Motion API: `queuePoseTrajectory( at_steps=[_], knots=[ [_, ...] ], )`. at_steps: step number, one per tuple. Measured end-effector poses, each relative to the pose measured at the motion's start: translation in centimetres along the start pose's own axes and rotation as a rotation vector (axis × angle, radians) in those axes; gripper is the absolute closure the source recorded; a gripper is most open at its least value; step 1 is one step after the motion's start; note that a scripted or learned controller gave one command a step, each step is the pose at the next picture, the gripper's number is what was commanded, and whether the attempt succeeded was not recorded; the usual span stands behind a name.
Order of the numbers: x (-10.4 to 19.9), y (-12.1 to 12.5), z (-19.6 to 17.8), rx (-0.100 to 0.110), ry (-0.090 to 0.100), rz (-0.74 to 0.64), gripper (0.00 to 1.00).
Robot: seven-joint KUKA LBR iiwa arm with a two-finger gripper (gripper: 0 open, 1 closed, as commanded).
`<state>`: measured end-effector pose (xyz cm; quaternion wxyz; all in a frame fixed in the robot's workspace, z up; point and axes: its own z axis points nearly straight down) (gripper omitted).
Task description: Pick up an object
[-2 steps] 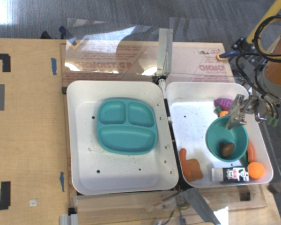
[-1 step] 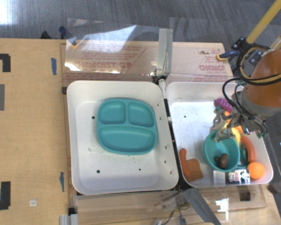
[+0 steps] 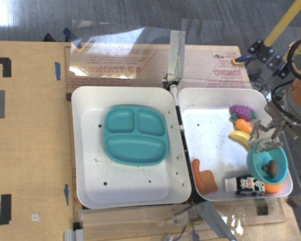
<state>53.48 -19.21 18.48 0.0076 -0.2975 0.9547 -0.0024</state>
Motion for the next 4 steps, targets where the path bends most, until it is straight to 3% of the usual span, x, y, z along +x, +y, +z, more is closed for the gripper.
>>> queuePoseTrajectory(
  at_steps=[1, 2, 3, 4],
  knots=[
    [-5.7, -1.8, 9.4, -0.001, 0.0, 0.248, 1.0],
    [-5.6, -1.8, 9.6, -0.001, 0.001, 0.25, 0.0],
    [-5.9, -1.9, 8.1, 0.003, -0.005, 0.251, 1.0],
    [-5.8, -1.8, 8.5, 0.0, -0.002, 0.251, 0.0]
  ],
)
